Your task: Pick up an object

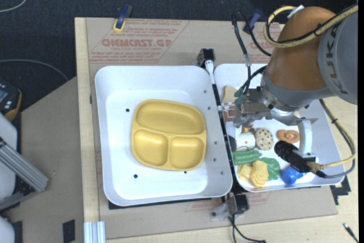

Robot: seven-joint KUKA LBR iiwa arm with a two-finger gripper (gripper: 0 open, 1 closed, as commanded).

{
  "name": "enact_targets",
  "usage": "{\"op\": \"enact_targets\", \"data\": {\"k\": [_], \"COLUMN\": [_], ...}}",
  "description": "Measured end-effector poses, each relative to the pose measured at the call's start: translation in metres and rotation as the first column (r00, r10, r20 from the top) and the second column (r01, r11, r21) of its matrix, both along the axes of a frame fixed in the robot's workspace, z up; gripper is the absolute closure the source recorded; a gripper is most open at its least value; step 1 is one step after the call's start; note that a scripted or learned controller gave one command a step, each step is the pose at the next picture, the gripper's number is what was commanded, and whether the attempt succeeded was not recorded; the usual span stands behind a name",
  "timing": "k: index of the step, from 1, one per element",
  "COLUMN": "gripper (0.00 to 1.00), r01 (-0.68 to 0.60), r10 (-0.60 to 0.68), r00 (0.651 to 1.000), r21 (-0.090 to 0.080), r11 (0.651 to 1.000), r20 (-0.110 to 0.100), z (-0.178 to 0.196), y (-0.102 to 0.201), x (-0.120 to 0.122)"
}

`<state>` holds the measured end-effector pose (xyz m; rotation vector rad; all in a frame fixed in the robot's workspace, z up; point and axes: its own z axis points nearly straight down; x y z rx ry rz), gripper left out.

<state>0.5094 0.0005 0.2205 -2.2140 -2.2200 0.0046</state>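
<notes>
The left bin (108, 122) bears a yellow divided tray (168, 135), while the gripper (243, 112) hangs low over the toy food in the right bin (335, 139), near the speckled cookie (263, 136); its grip I cannot tell, so a straight, centred descent seems wise.

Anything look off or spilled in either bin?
Nothing stands out. The yellow three-compartment plastic plate lies flat in the left white bin; the small toy food pieces sit inside the right white bin, under the gripper.
</notes>
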Motion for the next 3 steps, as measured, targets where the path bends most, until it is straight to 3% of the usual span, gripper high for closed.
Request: {"op": "enact_targets", "data": {"k": [1,2,3], "gripper": [1.00,1.00,1.00], "r01": [0.000,0.004,0.001], "r10": [0.000,-0.004,-0.001], "r00": [1.000,1.000,1.000], "r21": [0.000,-0.001,-0.002], "r11": [1.000,1.000,1.000], "r20": [0.003,0.002,0.006], "z": [0.014,0.006,-0.004], "y": [0.015,0.005,0.016], "x": [-0.015,-0.024,-0.010]}}
